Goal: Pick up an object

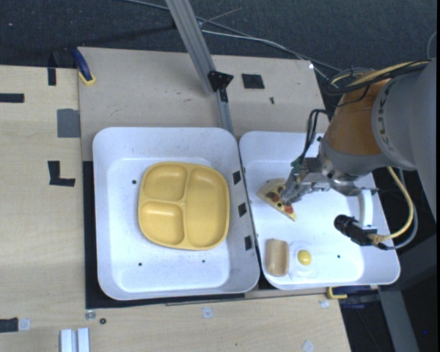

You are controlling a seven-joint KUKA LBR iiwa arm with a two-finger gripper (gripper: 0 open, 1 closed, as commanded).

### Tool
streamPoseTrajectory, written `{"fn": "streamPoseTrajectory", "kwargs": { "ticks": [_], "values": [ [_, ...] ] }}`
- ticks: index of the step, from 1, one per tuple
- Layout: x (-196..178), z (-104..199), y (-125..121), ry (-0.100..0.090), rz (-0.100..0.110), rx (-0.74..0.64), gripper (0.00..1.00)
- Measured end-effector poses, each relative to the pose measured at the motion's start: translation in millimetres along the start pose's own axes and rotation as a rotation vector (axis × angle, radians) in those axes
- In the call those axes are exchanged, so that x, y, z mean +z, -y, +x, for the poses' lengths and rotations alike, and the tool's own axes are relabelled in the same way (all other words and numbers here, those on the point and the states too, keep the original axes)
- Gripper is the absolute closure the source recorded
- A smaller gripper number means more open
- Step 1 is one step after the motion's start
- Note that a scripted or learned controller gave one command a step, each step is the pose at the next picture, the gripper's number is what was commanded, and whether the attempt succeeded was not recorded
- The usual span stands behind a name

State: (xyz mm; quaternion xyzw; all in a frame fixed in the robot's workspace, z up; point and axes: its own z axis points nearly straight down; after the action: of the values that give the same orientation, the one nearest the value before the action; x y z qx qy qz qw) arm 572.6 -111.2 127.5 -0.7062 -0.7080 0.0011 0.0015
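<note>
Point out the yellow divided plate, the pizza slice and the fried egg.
yellow divided plate (184, 204): camera view, its central ridge.
pizza slice (273, 193): camera view, crust end.
fried egg (303, 257): camera view, yolk.

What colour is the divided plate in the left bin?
Yellow: the divided plate, seen in the camera view.

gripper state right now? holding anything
gripper: down on the pizza slice toy in the right bin; open or shut cannot be told, and no hold can be confirmed.

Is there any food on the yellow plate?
No, it is empty. The yellow plate lies flat in the left bin, and all three of its sections show bare yellow.
</note>
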Motion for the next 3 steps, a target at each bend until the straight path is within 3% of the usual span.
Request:
{"fn": "streamPoseTrajectory", "kwargs": {
  "ticks": [2, 3],
  "values": [
    [-107, 1, -4, 0.001, -0.007, 0.001, 1.00],
    [-97, 61, -9, -0.001, -0.002, -0.004, 1.00]
  ]
}}
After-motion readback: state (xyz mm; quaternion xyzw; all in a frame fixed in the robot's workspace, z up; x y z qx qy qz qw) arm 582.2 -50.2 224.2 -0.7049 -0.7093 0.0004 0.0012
